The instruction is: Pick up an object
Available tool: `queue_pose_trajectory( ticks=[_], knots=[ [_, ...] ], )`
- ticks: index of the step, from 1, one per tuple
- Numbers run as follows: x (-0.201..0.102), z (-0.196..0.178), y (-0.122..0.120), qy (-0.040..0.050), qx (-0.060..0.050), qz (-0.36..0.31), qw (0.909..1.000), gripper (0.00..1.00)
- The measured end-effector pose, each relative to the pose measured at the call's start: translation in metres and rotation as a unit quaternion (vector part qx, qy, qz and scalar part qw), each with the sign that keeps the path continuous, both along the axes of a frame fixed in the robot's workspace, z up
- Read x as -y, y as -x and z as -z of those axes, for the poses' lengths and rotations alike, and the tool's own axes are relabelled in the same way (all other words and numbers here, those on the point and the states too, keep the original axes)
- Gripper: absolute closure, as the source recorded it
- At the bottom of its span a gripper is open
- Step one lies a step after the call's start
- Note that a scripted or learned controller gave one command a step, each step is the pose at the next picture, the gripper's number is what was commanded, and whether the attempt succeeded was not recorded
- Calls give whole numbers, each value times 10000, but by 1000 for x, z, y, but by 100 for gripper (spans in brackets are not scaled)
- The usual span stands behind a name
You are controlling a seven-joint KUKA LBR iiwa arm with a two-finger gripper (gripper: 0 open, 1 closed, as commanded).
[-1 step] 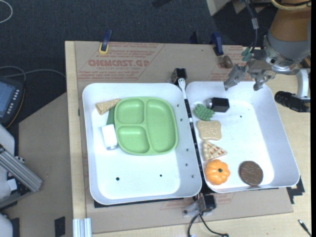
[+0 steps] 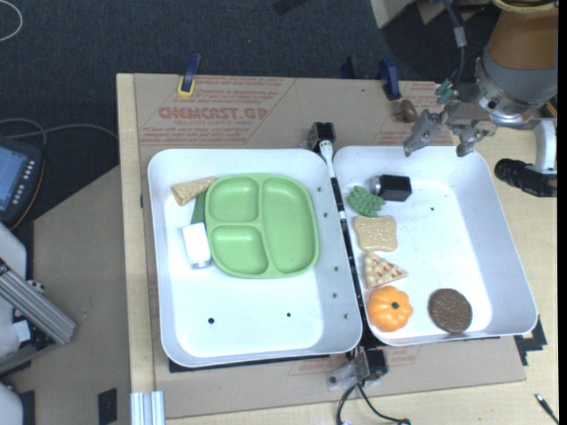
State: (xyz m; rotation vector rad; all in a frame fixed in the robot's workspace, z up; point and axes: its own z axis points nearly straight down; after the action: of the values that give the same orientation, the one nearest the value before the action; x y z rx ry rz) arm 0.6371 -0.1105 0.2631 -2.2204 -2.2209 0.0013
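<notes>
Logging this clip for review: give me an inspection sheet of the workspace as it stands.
Surface: bench with left bin and right bin side by side.
Job's things: right bin holds black block, green leaf piece, cracker, pizza slice, orange pumpkin, brown cookie.
Clutter: left bin holds green divided plate, white block, tan wedge.
Grippers: pincer open, above the right bin's far edge, holding nothing.
Cables: cable at front edge.
Surroundings: dark carpet.
</notes>
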Motion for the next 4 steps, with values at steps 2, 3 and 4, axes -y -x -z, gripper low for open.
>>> queue_pose_trajectory(
  ticks=[2,3,4],
  knots=[
    [1,114,12,-7,-31,4,10000,0],
    [0,167,8,-4,-22,-2,10000,0],
    [-1,173,5,-9,21,1,10000,0]
  ],
)
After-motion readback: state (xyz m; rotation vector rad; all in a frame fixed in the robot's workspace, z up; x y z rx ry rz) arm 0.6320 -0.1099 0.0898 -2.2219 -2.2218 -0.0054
